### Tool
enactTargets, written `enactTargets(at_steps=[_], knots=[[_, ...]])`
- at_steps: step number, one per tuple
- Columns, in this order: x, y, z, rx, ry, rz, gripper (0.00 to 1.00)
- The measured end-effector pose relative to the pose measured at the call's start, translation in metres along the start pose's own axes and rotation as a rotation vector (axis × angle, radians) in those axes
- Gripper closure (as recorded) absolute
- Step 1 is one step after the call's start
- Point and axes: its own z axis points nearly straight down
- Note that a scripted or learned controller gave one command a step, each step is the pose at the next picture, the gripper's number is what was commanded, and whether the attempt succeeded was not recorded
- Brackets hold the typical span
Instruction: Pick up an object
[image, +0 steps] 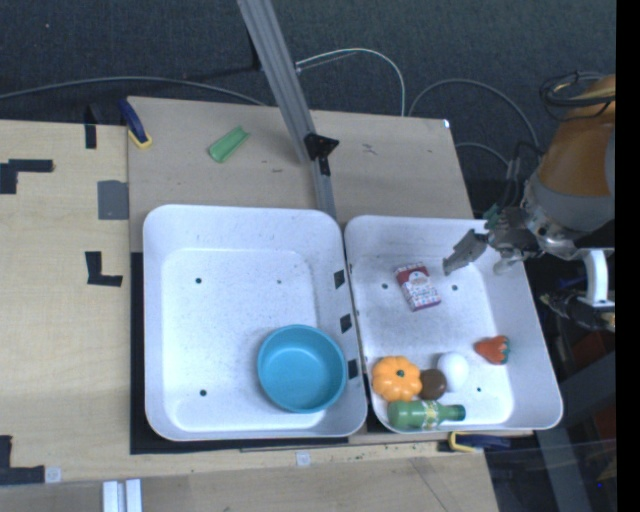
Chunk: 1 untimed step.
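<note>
Small red-and-white printed packet (417, 286) lies flat nearest the grey two-finger gripper (462, 256), finger state indeterminable; recommend centred, vertical descent.

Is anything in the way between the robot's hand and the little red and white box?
Nothing visible blocks it. The end effector hangs over the right white bin, and the small red and white box lies apart on bare bin floor just to its left.

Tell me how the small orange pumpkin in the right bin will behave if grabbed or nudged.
The orange pumpkin looks round and ribbed, so it may roll or slip sideways from a pinch. It sits crowded against a brown ball and green bottle, so a nudge would likely shift those too. Probably a light toy.
</note>
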Motion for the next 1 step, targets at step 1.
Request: enactTargets(at_steps=[1], knots=[[0.0, 0.0, 0.0, 0.0, 0.0, 0.0, 0.0]])
